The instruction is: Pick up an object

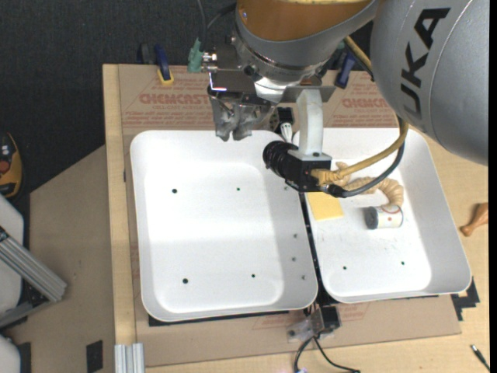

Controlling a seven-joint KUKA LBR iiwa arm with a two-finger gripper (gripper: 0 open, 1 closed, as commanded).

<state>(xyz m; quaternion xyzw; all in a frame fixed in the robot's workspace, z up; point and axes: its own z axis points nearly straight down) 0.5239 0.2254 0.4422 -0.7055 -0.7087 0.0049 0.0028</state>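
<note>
Yellow pad (326, 207), capped white tube (386, 218), tan rope piece (390, 190) in right bin (388, 264).

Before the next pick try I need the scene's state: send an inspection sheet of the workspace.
Surface: left bin and right bin, white, side by side on a cardboard sheet.
Job's things: yellow square, tan cord, small white cylinder, all in the right bin.
Clutter: nothing seen.
Grippers: gripper over the left bin's far edge.
Cables: black wire at the bench's near edge.
Surroundings: blue clamp at the far edge; aluminium rail at left.
</note>
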